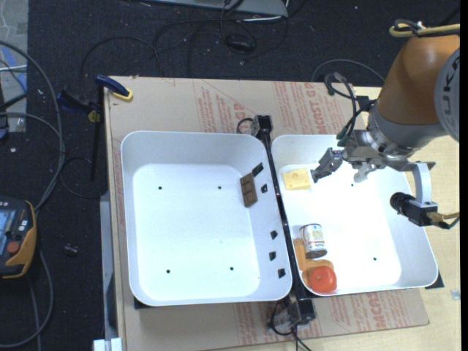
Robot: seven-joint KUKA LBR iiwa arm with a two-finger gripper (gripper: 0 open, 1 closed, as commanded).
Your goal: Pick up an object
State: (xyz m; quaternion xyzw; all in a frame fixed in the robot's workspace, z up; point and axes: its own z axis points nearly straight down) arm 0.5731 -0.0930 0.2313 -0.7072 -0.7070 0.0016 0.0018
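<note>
The tool (327, 164) hangs with fingers spread wide, holding nothing; the flat pale-yellow square block (297, 178) lies just left of it.

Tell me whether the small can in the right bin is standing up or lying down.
Lying down: the can shows its labelled side lengthwise on the right bin floor, beside the tomato.
</note>
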